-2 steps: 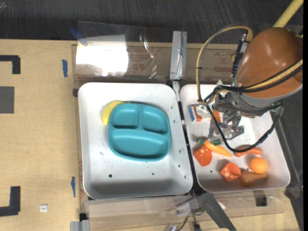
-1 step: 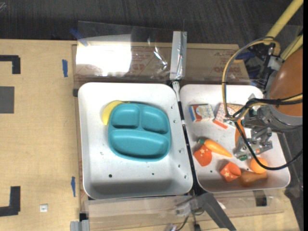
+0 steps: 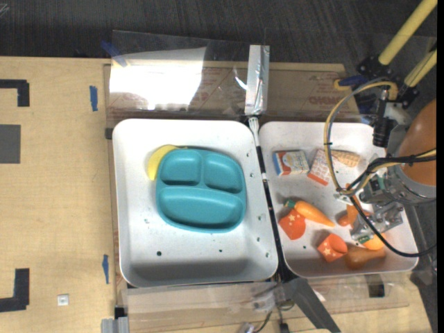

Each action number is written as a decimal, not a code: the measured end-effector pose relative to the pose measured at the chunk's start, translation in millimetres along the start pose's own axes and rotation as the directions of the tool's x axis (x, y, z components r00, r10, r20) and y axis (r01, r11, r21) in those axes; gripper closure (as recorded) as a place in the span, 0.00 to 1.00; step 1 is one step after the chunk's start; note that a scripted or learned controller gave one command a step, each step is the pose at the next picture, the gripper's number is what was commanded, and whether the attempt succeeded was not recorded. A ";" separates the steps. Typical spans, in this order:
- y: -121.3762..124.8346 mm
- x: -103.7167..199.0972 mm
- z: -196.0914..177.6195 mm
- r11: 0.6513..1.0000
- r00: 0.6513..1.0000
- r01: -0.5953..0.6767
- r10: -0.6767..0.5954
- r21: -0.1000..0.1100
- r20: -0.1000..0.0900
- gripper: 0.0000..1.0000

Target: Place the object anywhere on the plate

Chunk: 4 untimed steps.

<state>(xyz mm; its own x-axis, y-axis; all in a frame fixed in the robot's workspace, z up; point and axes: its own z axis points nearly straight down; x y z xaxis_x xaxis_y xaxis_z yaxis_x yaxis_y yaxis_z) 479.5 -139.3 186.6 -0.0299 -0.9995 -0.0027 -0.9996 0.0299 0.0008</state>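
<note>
Lying in left bin [image 3: 132, 186]: teal plate [image 3: 201, 189], touching a yellow thing [image 3: 158, 159] at its top-left edge. Sitting in right bin [image 3: 298, 262]: carrot [image 3: 311, 212], red pieces, small boxes. Hovering over right bin's right side: gripper [image 3: 371, 227], open or closed - not clear. Showing around: cardboard bench [image 3: 48, 186], dark carpet [image 3: 208, 5] behind.

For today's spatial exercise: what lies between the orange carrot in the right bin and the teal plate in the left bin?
In the camera view, between the carrot and the plate: bare white floor and the bins' adjoining rims.

Plate [image 3: 201, 189] unobstructed (toys [image 3: 305, 217] crowd right bin [image 3: 305, 132]).
</note>
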 end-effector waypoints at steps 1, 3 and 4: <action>-1.1 47.8 53.0 0.978 0.978 0.207 -0.207 -0.001 0.001 1.00; -9.7 73.4 97.5 0.771 0.771 0.636 -0.636 0.004 0.000 1.00; -6.5 76.7 23.9 0.595 0.595 0.803 -0.803 0.002 -0.003 1.00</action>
<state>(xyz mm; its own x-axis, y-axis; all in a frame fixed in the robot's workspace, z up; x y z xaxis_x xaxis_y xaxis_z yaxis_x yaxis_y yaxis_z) 483.7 -216.0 162.4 0.7853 -0.6191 0.0008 -0.6191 -0.7853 -0.0041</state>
